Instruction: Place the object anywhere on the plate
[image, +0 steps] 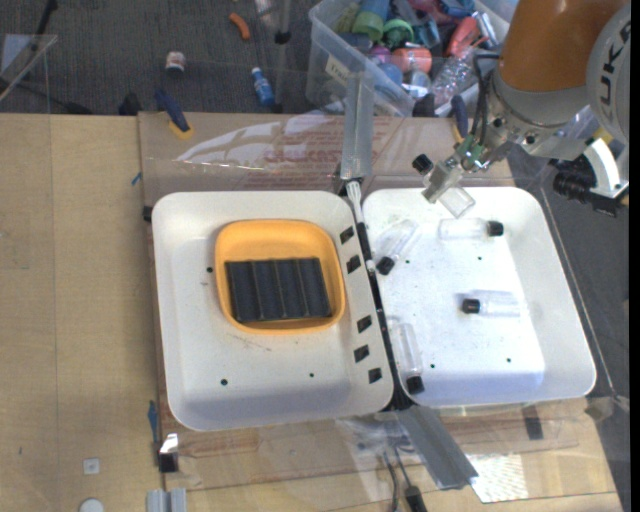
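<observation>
Nearest the camera, at the near-left corner of the right bin (560, 300), a clear vial with a black cap (408, 362) lies against the divider, hard to reach there; a little farther and toward the middle a second clear vial (488, 304) lies on its side on open floor, free for a grasp from above; farther still a third vial (470, 229) rests near the far wall, and a fourth (392, 248) sits by the divider.

In the left bin (180, 300) the orange plate (280, 238) sits about central, bearing a dark ribbed block (278, 289); its bare orange rim and corners are probably where a vial could come to rest.

Farthest, above the far edge of the right bin, the gripper (447, 185) hangs from the grey arm; a clear, glassy piece (455, 201) shows at its tip, likely one of the vials lifted clear of the bin so it can pass over the divider; whether the fingers are clamped on it or merely beside it I cannot tell.
</observation>
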